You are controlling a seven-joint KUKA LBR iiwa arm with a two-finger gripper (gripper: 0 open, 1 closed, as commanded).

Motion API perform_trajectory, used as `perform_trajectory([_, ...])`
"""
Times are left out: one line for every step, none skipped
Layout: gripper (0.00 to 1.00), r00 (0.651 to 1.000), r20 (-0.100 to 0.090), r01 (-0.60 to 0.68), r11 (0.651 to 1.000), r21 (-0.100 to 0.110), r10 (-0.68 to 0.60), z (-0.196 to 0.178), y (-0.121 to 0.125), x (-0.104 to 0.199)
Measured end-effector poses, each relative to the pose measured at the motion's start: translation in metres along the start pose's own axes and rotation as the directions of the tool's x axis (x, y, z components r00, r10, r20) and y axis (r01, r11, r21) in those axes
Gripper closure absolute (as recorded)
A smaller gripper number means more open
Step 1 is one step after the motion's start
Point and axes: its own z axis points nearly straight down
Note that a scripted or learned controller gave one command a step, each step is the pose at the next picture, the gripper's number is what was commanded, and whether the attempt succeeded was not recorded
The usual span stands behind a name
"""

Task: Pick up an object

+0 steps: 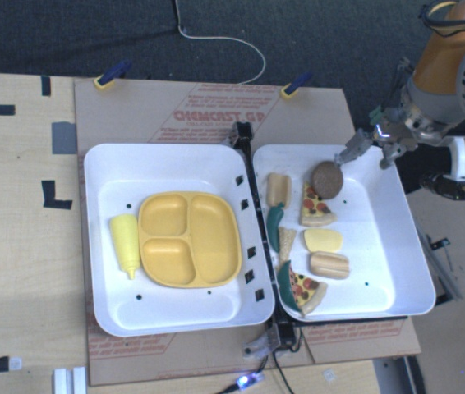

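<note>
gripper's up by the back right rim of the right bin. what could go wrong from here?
1. The gripper sits at the rim of the right bin; a descent here may clip the wall.
2. The nearest item, the brown round patty, touches the upper pizza slice, so a grab might drag both.
3. The other toys are crowded along the left side, bread stick against green pepper; fingers may not fit between them.

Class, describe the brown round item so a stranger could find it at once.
Start at the right white bin. Near its far edge, above a pizza slice, lies the brown patty. It is the one dark, round piece among paler foods.
</note>
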Motion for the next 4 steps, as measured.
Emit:
perform_trajectory([0.00,1.000,0.003,0.003,1.000,-0.014,-0.003,-0.009,0.003,0.001])
perform_trajectory([0.00,1.000,0.003,0.003,1.000,-0.010,-0.003,0.045,-0.006,0.007])
perform_trajectory([0.00,1.000,0.003,0.005,1.000,-0.010,-0.005,0.093,0.002,0.006])
perform_trajectory([0.00,1.000,0.003,0.005,1.000,-0.015,-0.005,0.129,0.003,0.007])
